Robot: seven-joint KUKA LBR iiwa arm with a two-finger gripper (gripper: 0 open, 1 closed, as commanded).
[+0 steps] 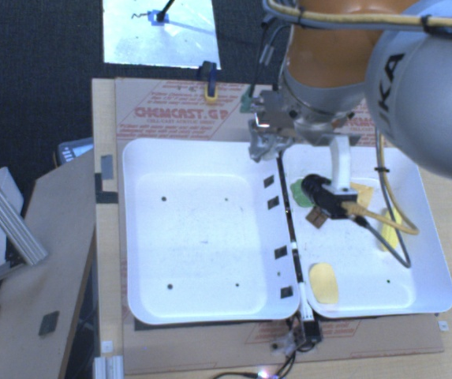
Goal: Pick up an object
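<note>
My gripper [264, 148] hangs over the far end of the divider between the two white bins, at the right bin's [423, 290] back left corner. Several small things lie in that bin. A green piece [297, 190] lies just below and right of the gripper. A small brown block [315, 217] sits a little nearer the front. Near the front left lies a yellow oval [323, 283]. A pale yellow piece [364, 193] and a long yellow piece [390, 229] lie toward the right. Nothing is visibly held in the gripper.
The left bin [194, 235] shows bare white floor with a few dark specks. Black clips [280, 253] run along the divider. The big grey and orange arm [352, 46] covers the right bin's back edge. Cardboard [170, 113] lies under both bins.
</note>
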